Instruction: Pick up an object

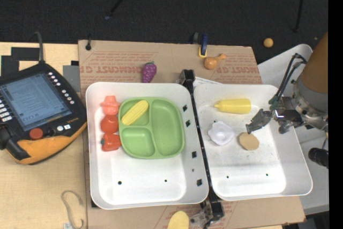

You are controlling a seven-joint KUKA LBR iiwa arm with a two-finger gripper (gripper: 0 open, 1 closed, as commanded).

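Lying at the bench's near edge, a yellow object (178, 219) sits just outside the left bin (139, 190). Inside that bin, a green divided plate (151, 128) carries a corn cob (133, 111) in its upper-left compartment, with three red-orange toys (109, 124) lined up just beside its left rim. In the right bin (257, 182), a tan round piece (248, 141) lies beside a small white object (220, 133), and a yellow bottle (233, 106) lies on its side toward the far wall. The gripper (262, 118), reaching in from the right, hangs over that bin just above and to the right of the tan piece; its dark fingers appear spread, with nothing between them. A teach pendant (35, 110) rests on the wooden tabletop well left of the bins. Farther back, on the cardboard sheet (123, 61), a purple grape bunch (149, 72) and an orange pear-shaped toy (213, 61) lie apart. A small orange ball (268, 42) sits on the dark floor beyond.
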